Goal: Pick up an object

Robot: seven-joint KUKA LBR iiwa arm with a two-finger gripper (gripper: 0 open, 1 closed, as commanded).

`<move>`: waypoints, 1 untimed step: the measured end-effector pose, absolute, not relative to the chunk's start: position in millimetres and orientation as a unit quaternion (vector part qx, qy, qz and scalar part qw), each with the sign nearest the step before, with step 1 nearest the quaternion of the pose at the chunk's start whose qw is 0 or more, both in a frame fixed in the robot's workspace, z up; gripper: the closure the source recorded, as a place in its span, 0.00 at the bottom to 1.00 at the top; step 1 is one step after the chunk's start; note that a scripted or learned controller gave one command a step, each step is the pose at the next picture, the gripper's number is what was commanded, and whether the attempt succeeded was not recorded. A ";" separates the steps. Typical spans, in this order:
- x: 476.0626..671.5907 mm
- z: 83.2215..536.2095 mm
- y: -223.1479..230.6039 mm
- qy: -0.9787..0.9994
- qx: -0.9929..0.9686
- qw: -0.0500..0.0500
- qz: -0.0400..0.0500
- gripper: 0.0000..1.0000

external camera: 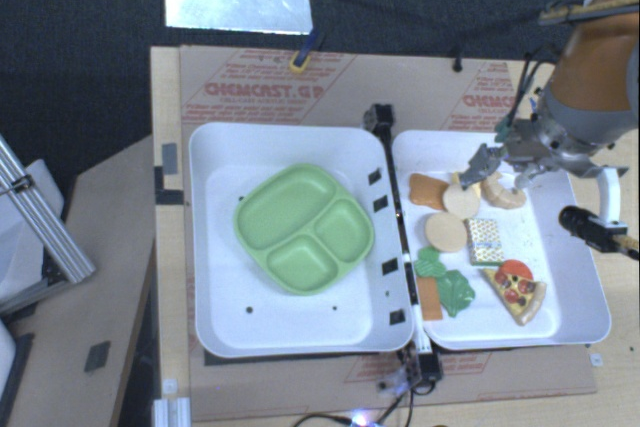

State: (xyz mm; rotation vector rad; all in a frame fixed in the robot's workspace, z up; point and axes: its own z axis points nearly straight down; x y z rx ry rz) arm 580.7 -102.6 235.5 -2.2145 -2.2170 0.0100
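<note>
Several toy foods (470, 245) beside tool (500, 170)

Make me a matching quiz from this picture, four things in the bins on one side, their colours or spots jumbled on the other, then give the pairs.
Things:
1. divided plate
2. pizza slice
3. broccoli
4. patterned block

Descriptions:
A. right bin, near front corner, red topping
B. left bin, pale green
C. right bin, between a round cracker and the pizza
D. dark green, beside an orange strip

Pairs: 1-B, 2-A, 3-D, 4-C
</note>
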 end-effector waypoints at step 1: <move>583.0 242.0 -102.4 -0.708 -0.706 0.000 -0.001 0.00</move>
